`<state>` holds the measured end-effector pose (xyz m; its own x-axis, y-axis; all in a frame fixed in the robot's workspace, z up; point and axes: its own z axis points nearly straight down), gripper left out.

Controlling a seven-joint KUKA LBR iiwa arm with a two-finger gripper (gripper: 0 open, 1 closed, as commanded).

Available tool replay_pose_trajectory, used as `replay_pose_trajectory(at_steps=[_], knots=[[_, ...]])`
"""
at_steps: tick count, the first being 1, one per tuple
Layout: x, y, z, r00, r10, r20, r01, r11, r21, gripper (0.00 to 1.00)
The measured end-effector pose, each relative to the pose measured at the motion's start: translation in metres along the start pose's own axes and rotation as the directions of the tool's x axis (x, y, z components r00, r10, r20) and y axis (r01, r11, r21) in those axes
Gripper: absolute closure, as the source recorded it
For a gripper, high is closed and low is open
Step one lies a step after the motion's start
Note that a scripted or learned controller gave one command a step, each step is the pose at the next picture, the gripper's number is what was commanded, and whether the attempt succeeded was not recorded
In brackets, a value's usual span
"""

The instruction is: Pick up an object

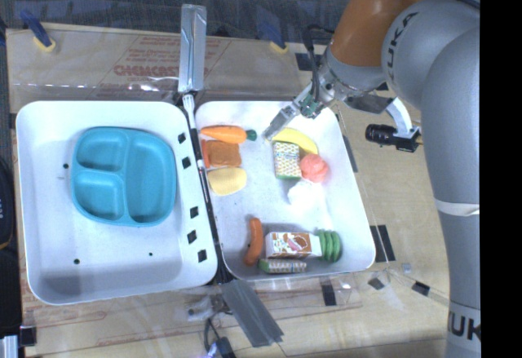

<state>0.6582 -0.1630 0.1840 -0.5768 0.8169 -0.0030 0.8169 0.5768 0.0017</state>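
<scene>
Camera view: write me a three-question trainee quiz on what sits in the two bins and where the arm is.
1. True or false: the blue divided plate lies in the left bin.
2. Which item lies nearest the gripper? A) the sausage B) the banana C) the green item
3. Fill in: the carrot lies along the right bin's ____ wall, the one next to the left bin.

Key: 1 true. 2 B; the gripper hangs over the right bin's upper part, just above the banana, while the other two lie at the near end. 3 left.
</scene>
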Motion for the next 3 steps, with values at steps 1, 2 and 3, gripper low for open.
replay_pose_trajectory(at_steps=[1, 2, 3], knots=[[0.018, -0.028, 0.082, 0.999, 0.033, 0.005, -0.033, 0.999, -0.006, 0.00], [0.001, 0.000, 0.085, 0.951, 0.309, -0.002, -0.309, 0.951, 0.004, 0.00], [0.043, 0.032, 0.085, 0.972, 0.235, 0.004, -0.235, 0.972, -0.003, 0.00]])
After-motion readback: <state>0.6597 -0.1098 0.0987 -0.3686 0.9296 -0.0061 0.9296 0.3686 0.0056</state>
